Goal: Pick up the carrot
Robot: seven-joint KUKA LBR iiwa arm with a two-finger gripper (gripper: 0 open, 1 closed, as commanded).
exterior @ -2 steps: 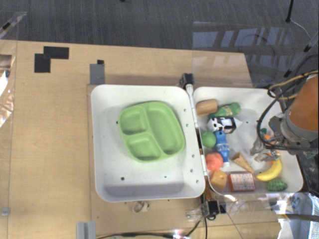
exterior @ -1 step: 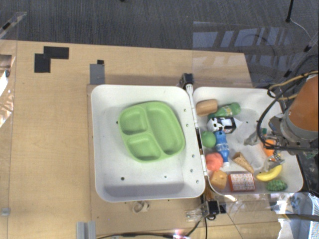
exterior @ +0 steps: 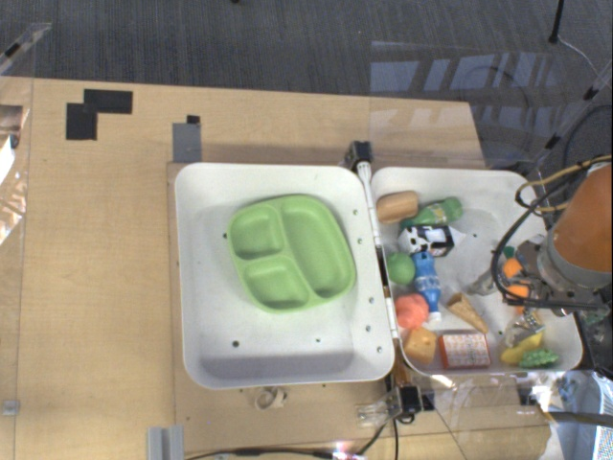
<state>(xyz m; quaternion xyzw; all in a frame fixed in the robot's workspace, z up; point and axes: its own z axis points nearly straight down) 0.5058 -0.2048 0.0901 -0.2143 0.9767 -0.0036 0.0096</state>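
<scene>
— Where is the carrot seen?

— At the right of the frame, inside the right bin, close to its right wall. An orange patch with a small green bit at its upper end is made out there. Part of it is covered by the arm's dark wrist parts.

— And the gripper?

— It is lowered into the same bin, directly over the carrot. The orange band of the arm is seen at the right edge of the frame, above it. Whether the tool is spread or pressed together cannot be told, since it is masked by the wrist and cables. No contact with the carrot can be confirmed.

— What else is found in that bin?

— A bread roll and a green bottle are placed along the upper side. A black-and-white figure is set just below them. A green ball and a red ball are lined up down the left wall. A red box is laid at the lower edge, and a yellow piece is seen at the lower right, near the carrot.

— And the left bin?

— A green divided plate is held in its middle, well apart from the carrot.
</scene>
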